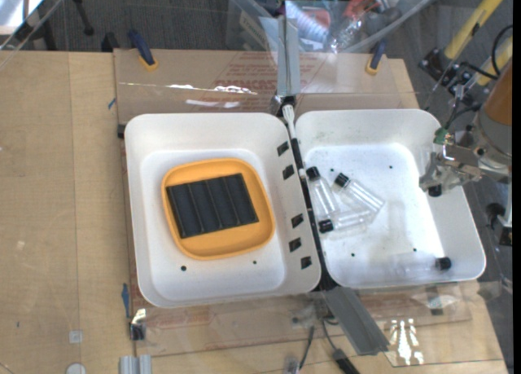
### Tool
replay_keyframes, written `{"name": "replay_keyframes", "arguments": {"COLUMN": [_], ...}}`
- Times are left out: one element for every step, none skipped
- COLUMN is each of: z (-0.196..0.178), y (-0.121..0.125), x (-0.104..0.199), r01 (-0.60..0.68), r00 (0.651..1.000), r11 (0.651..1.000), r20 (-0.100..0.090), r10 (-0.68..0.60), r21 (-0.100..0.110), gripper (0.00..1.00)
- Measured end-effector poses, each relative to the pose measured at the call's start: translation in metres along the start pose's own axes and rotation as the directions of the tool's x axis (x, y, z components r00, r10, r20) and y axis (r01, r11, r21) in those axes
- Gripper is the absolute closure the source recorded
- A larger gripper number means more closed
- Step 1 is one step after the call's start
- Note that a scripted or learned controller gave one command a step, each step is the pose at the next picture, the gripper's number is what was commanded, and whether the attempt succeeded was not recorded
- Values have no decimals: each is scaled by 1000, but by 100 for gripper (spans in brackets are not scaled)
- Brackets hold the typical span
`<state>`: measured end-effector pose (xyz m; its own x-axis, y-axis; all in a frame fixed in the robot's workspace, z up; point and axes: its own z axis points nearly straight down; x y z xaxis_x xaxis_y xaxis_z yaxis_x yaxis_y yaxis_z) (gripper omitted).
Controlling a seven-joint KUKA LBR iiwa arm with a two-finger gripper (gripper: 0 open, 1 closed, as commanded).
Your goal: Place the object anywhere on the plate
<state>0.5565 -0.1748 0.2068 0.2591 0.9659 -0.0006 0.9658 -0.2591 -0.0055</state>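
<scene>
Here you see the wooden bench (57, 201) with two white bins. The left bin (146, 275) holds the orange plate (218, 209). The right bin (407, 132) holds clear tubes (346, 201) with black caps, near its middle. The gripper (444, 173) is at the right rim; I cannot tell its state.

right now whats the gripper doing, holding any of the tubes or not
Gripper: at the right rim of the right bin, nothing seen held; open or shut cannot be told.
</scene>
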Motion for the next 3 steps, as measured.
{"name": "replay_keyframes", "arguments": {"z": [-13,-20,-5], "y": [18,-8,33], "x": [68,158,224], "r01": [178,275,407], "r00": [984,961,913], "r11": [984,961,913], "r20": [1,1,2], "r10": [-178,-275,-407], "r21": [-2,2,-2], "gripper": [100,100,100]}}
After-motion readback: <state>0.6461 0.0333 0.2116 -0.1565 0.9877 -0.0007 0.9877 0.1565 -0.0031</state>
